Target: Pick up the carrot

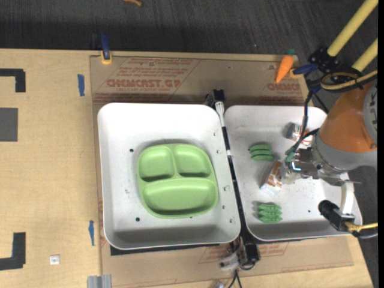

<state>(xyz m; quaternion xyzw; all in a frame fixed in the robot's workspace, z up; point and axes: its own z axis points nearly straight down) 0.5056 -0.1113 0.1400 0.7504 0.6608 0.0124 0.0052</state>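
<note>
The left bin (114, 161) holds a green divided plate (177, 180) at its middle. In the right bin (258, 116), one green pea pod (261, 152) lies toward the far left and another pea pod (269, 212) near the front edge. The gripper (277, 176) hangs over this bin's middle; how it is set cannot be told. The carrot (284, 68) lies outside, on the cardboard (180, 80) beyond the right bin's far edge.

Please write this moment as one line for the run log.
arm: over right bin | pincer: low in bin | carrot: on cardboard beyond the bin, untouched | green plate: left bin
</note>
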